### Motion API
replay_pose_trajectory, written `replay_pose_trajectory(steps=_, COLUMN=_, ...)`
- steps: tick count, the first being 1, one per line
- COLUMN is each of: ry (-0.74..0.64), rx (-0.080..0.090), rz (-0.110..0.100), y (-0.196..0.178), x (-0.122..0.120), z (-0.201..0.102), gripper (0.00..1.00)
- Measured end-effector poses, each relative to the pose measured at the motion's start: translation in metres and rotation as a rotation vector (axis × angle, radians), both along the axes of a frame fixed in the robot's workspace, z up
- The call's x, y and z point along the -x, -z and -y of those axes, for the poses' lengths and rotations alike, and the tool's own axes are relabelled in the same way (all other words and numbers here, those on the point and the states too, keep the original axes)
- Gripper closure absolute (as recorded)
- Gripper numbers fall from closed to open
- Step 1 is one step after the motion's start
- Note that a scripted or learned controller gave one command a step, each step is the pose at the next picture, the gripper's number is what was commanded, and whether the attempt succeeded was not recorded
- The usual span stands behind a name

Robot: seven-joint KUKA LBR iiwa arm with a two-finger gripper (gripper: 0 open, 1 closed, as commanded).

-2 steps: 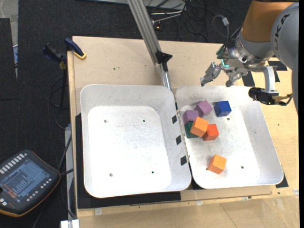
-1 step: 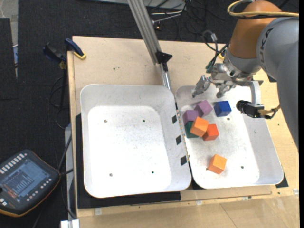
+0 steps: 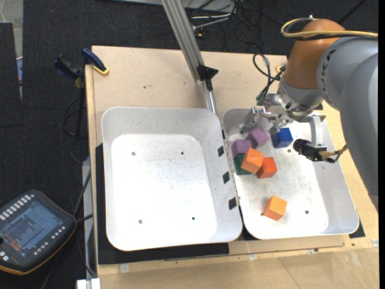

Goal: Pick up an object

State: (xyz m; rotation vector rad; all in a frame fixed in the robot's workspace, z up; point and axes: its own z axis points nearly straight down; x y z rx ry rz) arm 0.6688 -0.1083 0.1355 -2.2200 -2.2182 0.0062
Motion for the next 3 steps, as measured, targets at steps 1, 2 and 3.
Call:
replay_pose_trajectory(steps=1, ry=-0.001, rx=0.000, rz=0.001, y=0.043, x=0.001, z=-0.001, gripper=0.00)
replay_pose_trajectory(steps=2, ry=-0.001, rx=0.000, rz=0.007, y=0.030, x=-0.001, z=-0.001, gripper=1.00)
replay_pose_trajectory(steps=3, ry=0.000, rx=0.001, rz=0.010, y=-0.014, x=-0.001, z=0.004, gripper=1.00)
